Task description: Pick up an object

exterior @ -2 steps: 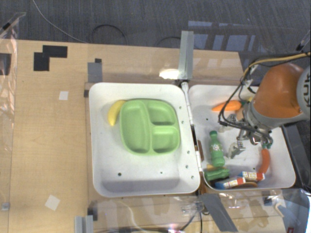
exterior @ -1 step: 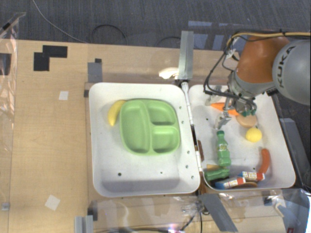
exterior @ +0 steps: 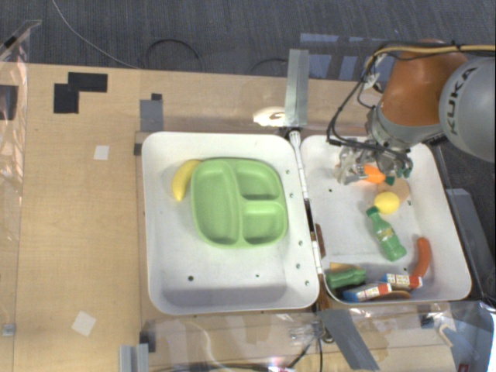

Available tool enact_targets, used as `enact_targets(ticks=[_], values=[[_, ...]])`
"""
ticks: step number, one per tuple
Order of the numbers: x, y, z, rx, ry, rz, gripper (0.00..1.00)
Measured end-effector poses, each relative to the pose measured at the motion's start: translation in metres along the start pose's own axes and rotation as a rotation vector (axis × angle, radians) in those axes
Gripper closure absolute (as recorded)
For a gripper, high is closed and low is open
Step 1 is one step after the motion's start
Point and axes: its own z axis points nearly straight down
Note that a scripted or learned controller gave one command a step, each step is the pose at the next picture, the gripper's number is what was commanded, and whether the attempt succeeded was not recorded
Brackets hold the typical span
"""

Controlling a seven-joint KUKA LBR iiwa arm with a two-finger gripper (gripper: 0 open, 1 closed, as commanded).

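My gripper [exterior: 373, 167] hangs low over the far end of the right bin [exterior: 333, 231], under the orange-banded wrist. Its fingers [exterior: 346, 167] stand open, well apart, and a small orange piece [exterior: 375, 175] lies between them on the bin floor. Just in front of the gripper sits a yellow lemon [exterior: 387, 202]. A green bottle [exterior: 386, 235] lies a little nearer than the lemon.
A red sausage [exterior: 421, 258], a green block [exterior: 346, 276] and a red, white and blue tube [exterior: 376, 291] lie along the right bin's near edge. The left bin [exterior: 167, 270] holds a green divided plate [exterior: 236, 201] with a banana [exterior: 182, 179] beside it.
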Motion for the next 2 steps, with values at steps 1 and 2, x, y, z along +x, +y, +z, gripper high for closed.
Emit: enact_targets(ticks=[1, 2], values=[[-0.005, -0.055, -0.208, 0.004, 0.005, -0.344, 1.00], [0.064, -0.075, -0.049, -0.014, 0.024, -0.701, 1.00]])
